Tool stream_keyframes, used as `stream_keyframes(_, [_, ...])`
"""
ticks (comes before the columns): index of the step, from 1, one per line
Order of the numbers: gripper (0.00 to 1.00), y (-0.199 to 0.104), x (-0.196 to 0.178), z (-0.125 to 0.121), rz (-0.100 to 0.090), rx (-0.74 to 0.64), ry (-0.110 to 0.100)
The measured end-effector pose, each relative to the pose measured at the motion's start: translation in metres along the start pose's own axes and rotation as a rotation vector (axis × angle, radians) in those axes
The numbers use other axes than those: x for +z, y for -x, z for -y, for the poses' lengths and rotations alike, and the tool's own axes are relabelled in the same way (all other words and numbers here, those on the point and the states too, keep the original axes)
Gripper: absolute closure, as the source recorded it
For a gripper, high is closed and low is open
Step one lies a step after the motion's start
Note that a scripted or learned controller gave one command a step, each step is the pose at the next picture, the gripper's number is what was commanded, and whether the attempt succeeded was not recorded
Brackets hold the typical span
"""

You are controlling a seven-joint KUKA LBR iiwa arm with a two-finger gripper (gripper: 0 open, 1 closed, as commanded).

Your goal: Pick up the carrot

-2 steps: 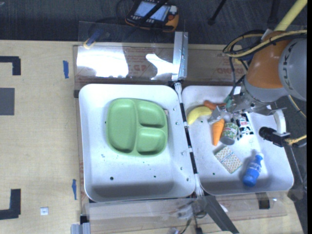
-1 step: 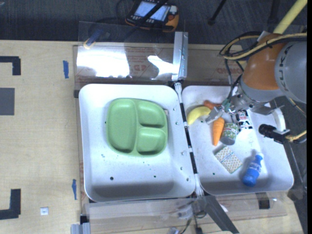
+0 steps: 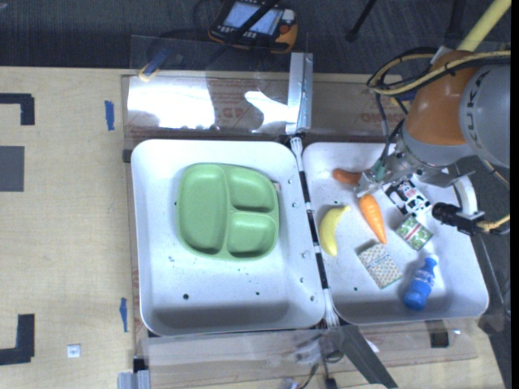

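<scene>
1. Task status: I log the carrot as not yet lifted. It lies on the floor of the right bin, slanted, thick end toward the top of the view. Grasp and lift are both still to do, by my reading.
2. Second orange item: 1 smaller piece sits near the bin's upper edge, just above the carrot's top end. I cannot tell what it is.
3. Gripper: positioned low in the right bin, beside the carrot's upper end. Whether it touches the carrot, I cannot tell, nor whether it is open or closed. I see nothing held.
4. Other right-bin contents: 1 banana to the carrot's left; 1 patterned square sponge below it; 1 blue bottle and 1 small green packet toward the right.
5. Left bin: holds 1 green divided plate, well apart from the work.
</scene>
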State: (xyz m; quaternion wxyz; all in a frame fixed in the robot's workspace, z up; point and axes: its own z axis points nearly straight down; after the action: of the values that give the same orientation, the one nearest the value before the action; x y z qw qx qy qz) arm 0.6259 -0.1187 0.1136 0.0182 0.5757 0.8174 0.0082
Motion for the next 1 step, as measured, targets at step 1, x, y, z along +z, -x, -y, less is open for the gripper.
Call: stream_keyframes(1, [0.00,0.0000,0.0000,0.0001,0.000,0.000,0.000])
